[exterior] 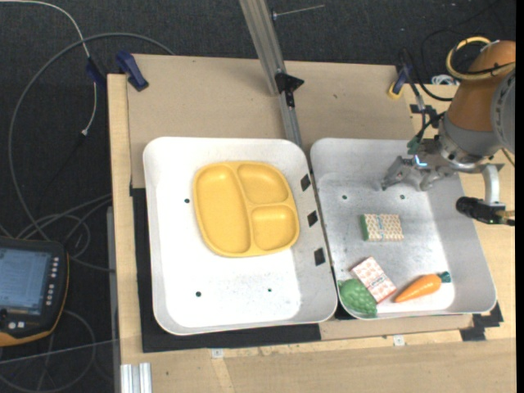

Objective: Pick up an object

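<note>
The right bin point(458, 219) holds several small objects. A beige and green patterned block point(382, 227) lies near its middle. A red and white box point(373, 278), a green leafy toy point(358, 297) and an orange carrot point(419, 286) lie along the front edge. My gripper point(408, 178) hovers over the bin's far part, above and right of the patterned block, open with nothing between its fingers.
The left bin point(164, 244) holds a yellow divided plate point(246, 207). A metal post point(266, 39) rises at the back between the bins. Black clips point(313, 218) sit along the seam. A black part of the arm point(479, 209) overhangs the right bin's right edge.
</note>
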Controlling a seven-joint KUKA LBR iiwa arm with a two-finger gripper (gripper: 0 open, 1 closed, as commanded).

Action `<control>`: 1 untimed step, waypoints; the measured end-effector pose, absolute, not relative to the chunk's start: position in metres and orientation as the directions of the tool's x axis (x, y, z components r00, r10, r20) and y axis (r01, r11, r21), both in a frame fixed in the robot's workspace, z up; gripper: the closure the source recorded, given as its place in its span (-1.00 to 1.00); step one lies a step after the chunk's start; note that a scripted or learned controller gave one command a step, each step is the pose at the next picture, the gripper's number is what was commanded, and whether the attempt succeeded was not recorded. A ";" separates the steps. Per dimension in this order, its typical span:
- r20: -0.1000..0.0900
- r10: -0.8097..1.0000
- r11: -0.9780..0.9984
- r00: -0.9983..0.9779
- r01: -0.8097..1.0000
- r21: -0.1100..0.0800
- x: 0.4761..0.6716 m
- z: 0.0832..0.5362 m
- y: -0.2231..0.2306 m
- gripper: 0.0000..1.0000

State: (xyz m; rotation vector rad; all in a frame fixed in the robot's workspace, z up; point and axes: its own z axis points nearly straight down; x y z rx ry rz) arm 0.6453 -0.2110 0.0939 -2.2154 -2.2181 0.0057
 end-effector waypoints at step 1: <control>0.000 1.000 0.002 -0.002 1.000 0.001 0.648 0.110 -0.211 1.00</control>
